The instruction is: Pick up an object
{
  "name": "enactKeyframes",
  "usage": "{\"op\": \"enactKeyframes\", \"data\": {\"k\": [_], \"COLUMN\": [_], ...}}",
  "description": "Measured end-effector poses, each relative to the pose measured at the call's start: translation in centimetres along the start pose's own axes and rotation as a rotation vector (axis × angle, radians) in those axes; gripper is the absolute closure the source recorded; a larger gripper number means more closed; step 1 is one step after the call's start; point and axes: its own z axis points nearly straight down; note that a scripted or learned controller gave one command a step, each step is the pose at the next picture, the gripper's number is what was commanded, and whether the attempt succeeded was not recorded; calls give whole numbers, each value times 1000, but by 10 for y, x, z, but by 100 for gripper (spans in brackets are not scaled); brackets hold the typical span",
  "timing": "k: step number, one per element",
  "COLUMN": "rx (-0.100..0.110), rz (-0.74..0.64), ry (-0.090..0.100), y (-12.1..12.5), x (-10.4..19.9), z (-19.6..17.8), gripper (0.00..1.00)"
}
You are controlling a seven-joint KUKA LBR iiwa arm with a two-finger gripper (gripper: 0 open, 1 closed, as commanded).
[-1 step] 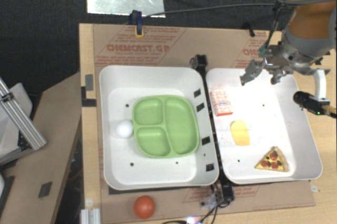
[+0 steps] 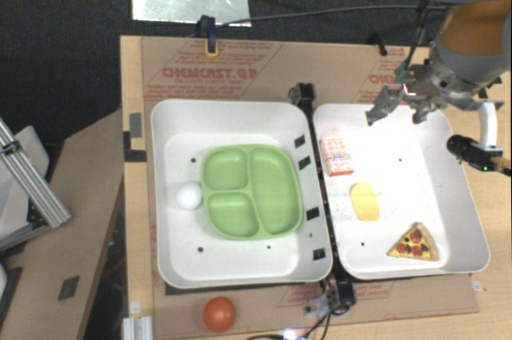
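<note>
The two grey fingers (image 2: 378,113) stand spread apart with nothing between them; the gripper (image 2: 398,110) hangs above the far edge of the right white bin (image 2: 464,194). That bin holds a small red-and-white carton (image 2: 337,155), a flat yellow block (image 2: 365,202) and a toy pizza slice (image 2: 414,243). The left white bin (image 2: 180,130) holds a green three-compartment plastic tray (image 2: 251,191) with a white ball (image 2: 189,195) touching its left rim. An orange ball (image 2: 219,314) lies on the cardboard sheet (image 2: 264,62) in front.
</note>
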Motion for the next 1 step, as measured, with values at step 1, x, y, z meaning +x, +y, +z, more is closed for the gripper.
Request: {"op": "enactKeyframes", "data": {"k": [1], "rx": [4], "rz": [2], "ry": [-1], "y": [8], "x": [-5], "z": [49], "gripper": [0]}}
